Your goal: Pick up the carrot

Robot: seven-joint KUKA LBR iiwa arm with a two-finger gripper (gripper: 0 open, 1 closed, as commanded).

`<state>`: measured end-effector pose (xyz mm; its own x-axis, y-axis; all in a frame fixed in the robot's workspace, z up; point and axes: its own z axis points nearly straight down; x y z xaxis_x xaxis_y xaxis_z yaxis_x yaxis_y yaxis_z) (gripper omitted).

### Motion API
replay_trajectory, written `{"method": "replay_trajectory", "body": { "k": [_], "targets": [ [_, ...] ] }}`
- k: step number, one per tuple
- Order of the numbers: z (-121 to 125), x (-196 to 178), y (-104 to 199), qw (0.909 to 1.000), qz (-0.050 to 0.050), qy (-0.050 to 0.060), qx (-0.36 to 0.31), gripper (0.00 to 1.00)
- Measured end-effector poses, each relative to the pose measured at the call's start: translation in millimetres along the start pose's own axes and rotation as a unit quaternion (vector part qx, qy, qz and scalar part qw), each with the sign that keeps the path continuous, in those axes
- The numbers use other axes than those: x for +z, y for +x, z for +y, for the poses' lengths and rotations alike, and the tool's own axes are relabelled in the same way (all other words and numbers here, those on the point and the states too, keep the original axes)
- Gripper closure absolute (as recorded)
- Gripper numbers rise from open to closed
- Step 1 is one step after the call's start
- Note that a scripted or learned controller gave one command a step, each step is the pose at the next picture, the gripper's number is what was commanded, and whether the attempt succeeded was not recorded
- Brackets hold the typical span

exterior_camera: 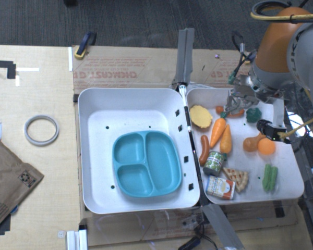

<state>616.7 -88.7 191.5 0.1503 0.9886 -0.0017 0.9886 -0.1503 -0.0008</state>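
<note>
A roll of tape [41, 129] lies on the bench at the far left, with a brown cardboard box [8, 178] below it. The left bin [94, 105] holds a blue divided plate [146, 163] with three compartments, set toward the bin's lower middle.

The right bin [289, 184] is crowded. Near its left wall a yellow potato-like piece [201, 116] lies at the top, and a thin sausage [204, 149] lies below it. The carrot [217, 131] sits just right of these, tilted with its leafy end up toward the gripper and its tip pointing down-left; a second, paler orange piece [226, 139] rests against its right side. Below them stand a small green-labelled can [214, 162], a little carton [219, 188] and a pizza slice [238, 178].

The gripper [232, 106] hangs over the bin's upper part, just above the carrot's top end, and whether its fingers are apart or together cannot be told. Right of it lie an orange gourd-like fruit [260, 145] and a green vegetable [270, 176].
</note>
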Motion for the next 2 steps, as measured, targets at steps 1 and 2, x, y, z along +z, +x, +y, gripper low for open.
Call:
{"method": "replay_trajectory", "body": {
  "k": [1, 2],
  "targets": [
    [0, 0, 0, 1.0000, 0.000, 0.000, 0.000, 0.00],
    [-2, 73, -21, 0.9919, 0.001, 0.001, -0.127, 0.00]
  ]
}}
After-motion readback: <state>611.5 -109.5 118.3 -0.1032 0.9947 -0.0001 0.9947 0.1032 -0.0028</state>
